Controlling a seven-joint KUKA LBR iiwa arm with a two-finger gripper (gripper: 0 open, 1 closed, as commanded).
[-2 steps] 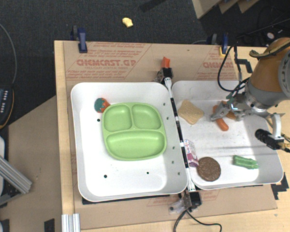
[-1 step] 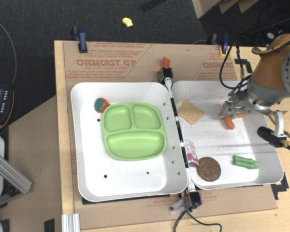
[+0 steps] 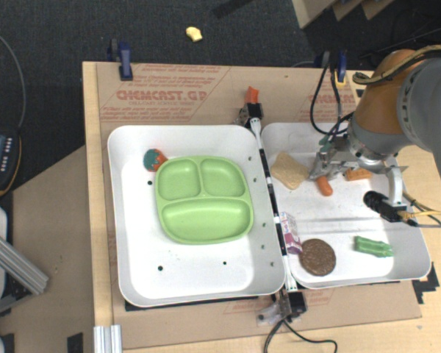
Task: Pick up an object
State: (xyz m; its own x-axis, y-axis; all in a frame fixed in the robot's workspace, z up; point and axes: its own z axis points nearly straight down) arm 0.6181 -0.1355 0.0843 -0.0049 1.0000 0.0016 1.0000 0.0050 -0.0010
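Observation:
My gripper (image 3: 331, 166) hangs low over the back of the right bin (image 3: 408, 267). Just in front of it lies a small orange carrot-like piece (image 3: 324, 187). A second orange piece (image 3: 358, 173) shows right beside the gripper's right side. A tan bread slice (image 3: 288, 171) lies to the gripper's left, close to the divider. Nearer the front of this bin sit a brown round cookie (image 3: 318, 257) and a green piece (image 3: 373, 246). I see nothing lifted off the bin floor.
The left bin (image 3: 132, 271) holds a green divided plate (image 3: 203, 199) and a small red and teal ball (image 3: 154, 159) at its back left. A pink and white wrapper (image 3: 289, 234) lies against the rim between the bins.

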